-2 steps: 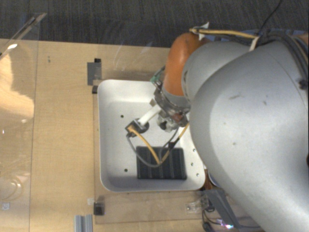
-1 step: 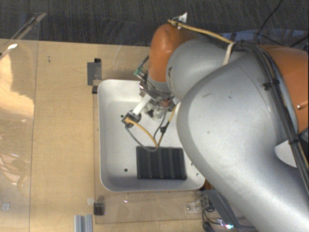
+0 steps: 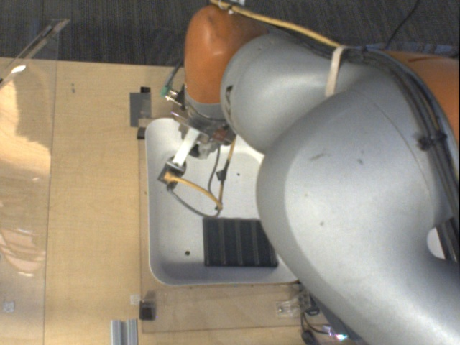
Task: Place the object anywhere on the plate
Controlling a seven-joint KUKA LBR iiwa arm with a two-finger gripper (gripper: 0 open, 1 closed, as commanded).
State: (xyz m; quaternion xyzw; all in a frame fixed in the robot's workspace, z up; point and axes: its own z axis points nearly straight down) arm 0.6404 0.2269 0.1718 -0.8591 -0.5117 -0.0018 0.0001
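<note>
Here the grey arm (image 3: 345,164) reaches in from the right over a white bin (image 3: 162,257). We see a black ribbed slab (image 3: 239,242) lying flat at the bin's near side. The gripper (image 3: 205,139) hangs over the far left part, apart from the slab; we cannot tell its state.

a black rectangular slab (image 3: 241,242) lies flat on the floor of the white bin (image 3: 162,250), close to the bin's near wall and right of the floor's bare middle. its top is ribbed, with parallel grooves running from its far edge to its near edge. its long sides run along the near wall. its right edge meets the outline of the grey arm (image 3: 359,192), and whether more of it is hidden there cannot be told.
</note>
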